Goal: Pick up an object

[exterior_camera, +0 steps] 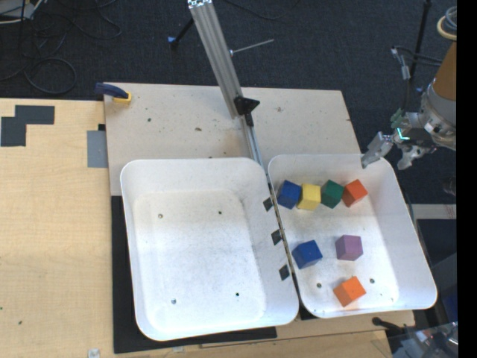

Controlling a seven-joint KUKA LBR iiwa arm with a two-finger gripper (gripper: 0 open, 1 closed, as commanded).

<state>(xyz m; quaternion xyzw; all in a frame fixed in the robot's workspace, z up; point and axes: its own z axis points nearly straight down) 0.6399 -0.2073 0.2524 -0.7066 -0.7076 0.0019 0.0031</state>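
My claw (393,149) hung over the upper right corner of the right shallow white plastic bin (417,256), its two fingers spread open and holding nothing. Nearest to it lay the small orange cube (355,192), last in a row with the green cube (332,194), yellow cube (310,197) and blue cube (290,195). I could read no writing anywhere. The pale wooden desk (179,121) stood on dark carpet (320,43).

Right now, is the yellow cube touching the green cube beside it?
Touching. The camera view shows the yellow cube and the green cube side by side in the right bin, with no white floor visible between them.
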